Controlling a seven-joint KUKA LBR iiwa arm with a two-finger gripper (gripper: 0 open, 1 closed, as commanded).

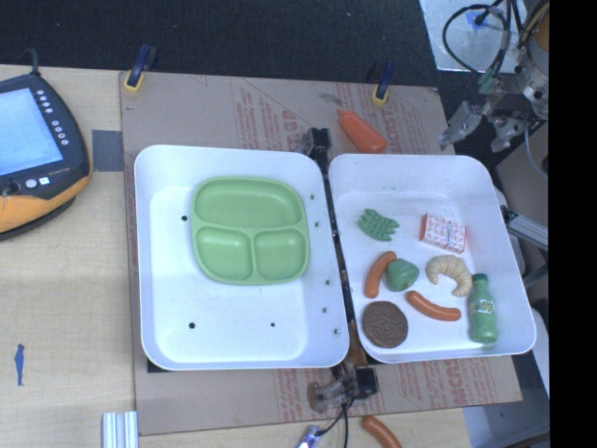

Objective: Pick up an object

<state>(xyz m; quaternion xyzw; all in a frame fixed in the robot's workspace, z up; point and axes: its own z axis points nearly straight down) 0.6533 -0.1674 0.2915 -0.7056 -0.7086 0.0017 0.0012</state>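
Note:
The right bin holds several toy foods: a green leafy piece, a pink box, a croissant, a green bottle, two sausages, a green pepper and a brown patty. My gripper hangs at the top right, beyond the far right corner of that bin and well above the bench. Its fingers are spread open with nothing between them.
In the left bin lies a green divided plate. An orange carrot rests on the cardboard behind the bins, and another sausage lies at the front edge. A teach pendant sits at the far left.

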